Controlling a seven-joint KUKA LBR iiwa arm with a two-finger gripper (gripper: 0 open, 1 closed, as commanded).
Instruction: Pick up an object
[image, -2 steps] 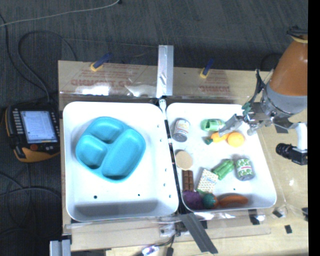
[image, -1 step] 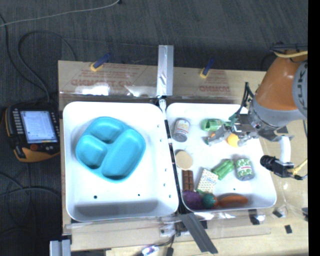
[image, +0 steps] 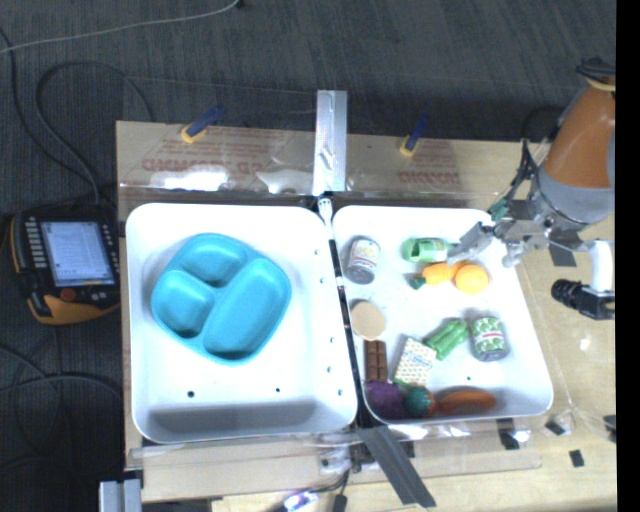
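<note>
End effector (image: 490, 232) over right bin's (image: 535, 345) upper right corner, finger spread impossible to tell, just beside orange fruit (image: 470, 275) and green bottle (image: 424, 248), with small can (image: 361, 258), green-labelled can (image: 487, 336), chocolate bar (image: 375, 360) elsewhere in same bin, blue sectioned tray (image: 220, 296) in left bin (image: 150, 400).

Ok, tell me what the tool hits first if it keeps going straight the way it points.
Probably the orange fruit, just ahead of the tool, which points down-left into the right bin. Depth is unclear from above, so it might reach the green object instead.
</note>
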